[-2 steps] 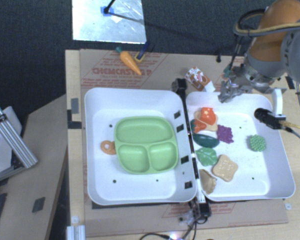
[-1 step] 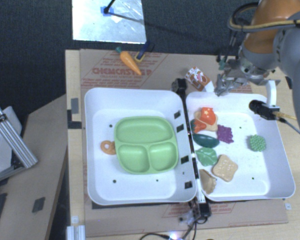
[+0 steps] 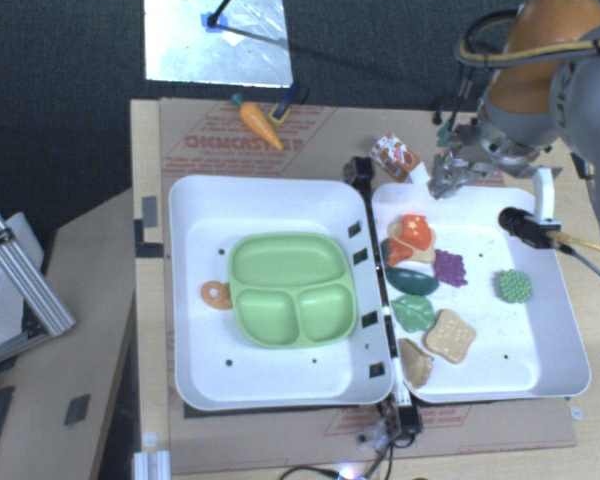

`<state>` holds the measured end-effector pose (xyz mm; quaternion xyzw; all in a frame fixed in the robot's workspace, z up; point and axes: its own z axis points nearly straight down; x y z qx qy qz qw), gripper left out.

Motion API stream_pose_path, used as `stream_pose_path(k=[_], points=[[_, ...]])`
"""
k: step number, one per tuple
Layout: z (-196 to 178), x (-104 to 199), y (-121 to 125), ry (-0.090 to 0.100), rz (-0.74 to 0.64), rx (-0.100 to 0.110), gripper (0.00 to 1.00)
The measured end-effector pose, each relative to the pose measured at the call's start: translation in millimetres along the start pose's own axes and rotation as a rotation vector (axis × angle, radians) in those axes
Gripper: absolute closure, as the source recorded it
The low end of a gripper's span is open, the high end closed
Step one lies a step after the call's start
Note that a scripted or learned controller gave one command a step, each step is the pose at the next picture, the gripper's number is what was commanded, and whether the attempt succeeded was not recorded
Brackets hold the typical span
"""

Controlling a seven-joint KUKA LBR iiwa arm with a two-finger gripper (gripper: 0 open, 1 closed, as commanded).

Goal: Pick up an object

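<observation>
My gripper [image 3: 448, 180] hangs over the back edge of the right bin [image 3: 550, 368], near its left corner, and points down. Below and left of it in that bin lies an orange and red toy food piece [image 3: 413, 233]. A purple grape bunch [image 3: 449, 266], a dark green piece [image 3: 412, 281], a light green leaf [image 3: 414, 313], a toast-coloured cracker [image 3: 449, 336], a tan piece [image 3: 414, 361] and a green round ball [image 3: 515, 286] are spread across the same bin. Nothing shows in the gripper's grasp.
The left bin [image 3: 195, 218] holds a green divided plate [image 3: 288, 288] and a small pretzel [image 3: 216, 295]. Behind the bins on the cardboard lie a toy carrot [image 3: 259, 123] and a red and white wrapped item [image 3: 393, 156]. A black part on the arm [image 3: 525, 226] overhangs the right bin.
</observation>
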<state>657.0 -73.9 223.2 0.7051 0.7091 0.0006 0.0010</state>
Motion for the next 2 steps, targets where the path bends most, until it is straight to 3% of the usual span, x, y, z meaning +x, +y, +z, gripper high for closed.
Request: stream_pose_path(k=[2], points=[[4, -2, 1, 0.000, 0.001, 0.000, 1.00]])
